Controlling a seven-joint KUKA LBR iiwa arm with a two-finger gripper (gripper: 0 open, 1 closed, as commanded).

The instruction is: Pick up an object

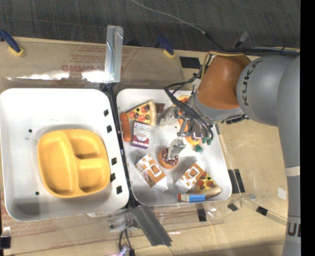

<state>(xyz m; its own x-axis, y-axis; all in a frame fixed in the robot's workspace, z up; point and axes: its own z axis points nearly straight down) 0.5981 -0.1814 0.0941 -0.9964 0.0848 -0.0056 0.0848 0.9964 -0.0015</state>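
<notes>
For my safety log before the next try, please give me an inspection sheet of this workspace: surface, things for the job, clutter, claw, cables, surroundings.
Surface: bench with two white bins side by side, left bin and right bin.
Job's things: right bin holds a pizza slice, small cartons, a donut and a marker.
Clutter: yellow divided tray in the left bin.
Claw: claw low over the right bin, just above the donut; grip cannot be judged.
Cables: black wires at the wrist; thin cord on the floor.
Surroundings: blue clamps, dark carpet.
</notes>
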